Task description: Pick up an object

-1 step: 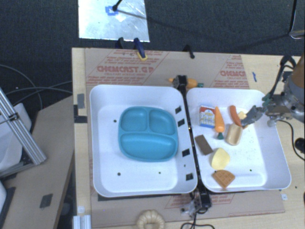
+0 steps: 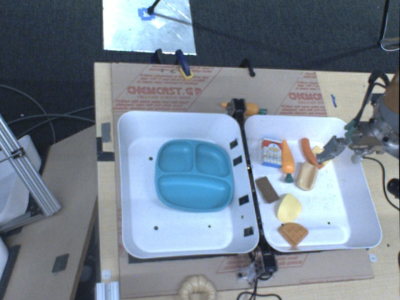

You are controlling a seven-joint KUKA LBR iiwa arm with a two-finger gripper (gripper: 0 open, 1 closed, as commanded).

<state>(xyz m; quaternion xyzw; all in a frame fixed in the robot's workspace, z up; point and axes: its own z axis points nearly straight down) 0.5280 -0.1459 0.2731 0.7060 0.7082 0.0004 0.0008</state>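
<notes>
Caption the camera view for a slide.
Gripper reaches over right bin of toy food; blue plate sits in left bin.

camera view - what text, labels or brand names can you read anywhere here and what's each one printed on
"CHEMCAST GP": red print on the brown sheet under the bins, upper left, reading upside down from this view.
"CHEMCAST": the same red print on that sheet at the upper right, cut short by the right bin.
Small box in the right bin: red, white and blue printed face, too small and blurred to read.

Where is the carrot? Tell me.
The carrot lies in the right bin, upper left part, just right of the small box and left of the bread roll.
</notes>
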